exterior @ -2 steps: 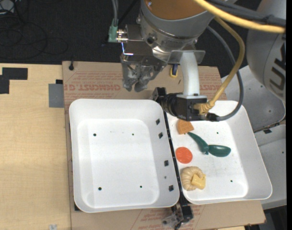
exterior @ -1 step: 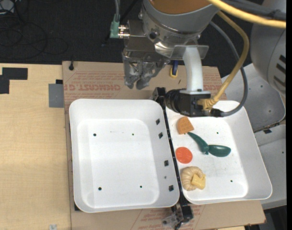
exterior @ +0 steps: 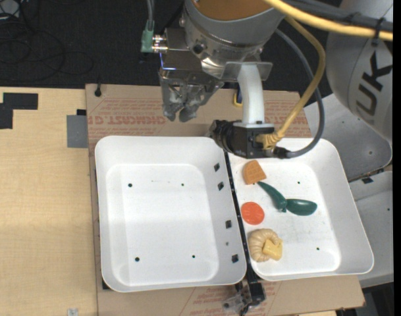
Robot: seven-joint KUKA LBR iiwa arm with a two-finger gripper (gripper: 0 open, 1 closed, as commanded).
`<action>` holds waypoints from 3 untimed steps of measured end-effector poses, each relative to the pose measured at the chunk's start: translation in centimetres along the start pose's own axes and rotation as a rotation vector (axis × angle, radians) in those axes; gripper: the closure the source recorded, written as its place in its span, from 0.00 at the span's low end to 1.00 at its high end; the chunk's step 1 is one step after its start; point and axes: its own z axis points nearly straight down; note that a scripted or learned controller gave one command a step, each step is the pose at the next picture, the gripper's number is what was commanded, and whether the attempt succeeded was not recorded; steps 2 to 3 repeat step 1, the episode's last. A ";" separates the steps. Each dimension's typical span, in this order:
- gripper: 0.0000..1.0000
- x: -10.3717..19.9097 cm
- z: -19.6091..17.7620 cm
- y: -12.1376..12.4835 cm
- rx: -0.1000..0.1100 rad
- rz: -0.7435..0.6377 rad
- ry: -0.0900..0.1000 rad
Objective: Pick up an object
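Observation:
The right bin [exterior: 332,242] holds an orange-brown wedge [exterior: 254,172], a teal spoon [exterior: 287,201], a red disc [exterior: 253,212] and a cream knotted pastry with a yellow cube on it [exterior: 265,245]. My gripper [exterior: 180,107] hangs high above the bench, over the cardboard behind the left bin [exterior: 121,255], well away from these objects. Its grey fingers [exterior: 170,103] point down close together, and nothing shows between them.
A black divider with clips [exterior: 228,203] runs between the two bins. Cables and a yellow hose [exterior: 305,97] loop from the arm down to a black connector [exterior: 243,137] at the right bin's back left corner. Cardboard bench surface [exterior: 35,176] lies to the left.

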 end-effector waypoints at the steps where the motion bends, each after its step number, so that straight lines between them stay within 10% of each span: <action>1: 1.00 0.0 -1.0 0.0 0.002 -0.003 -0.001; 3: 1.00 0.0 -1.0 0.0 0.002 -0.003 -0.001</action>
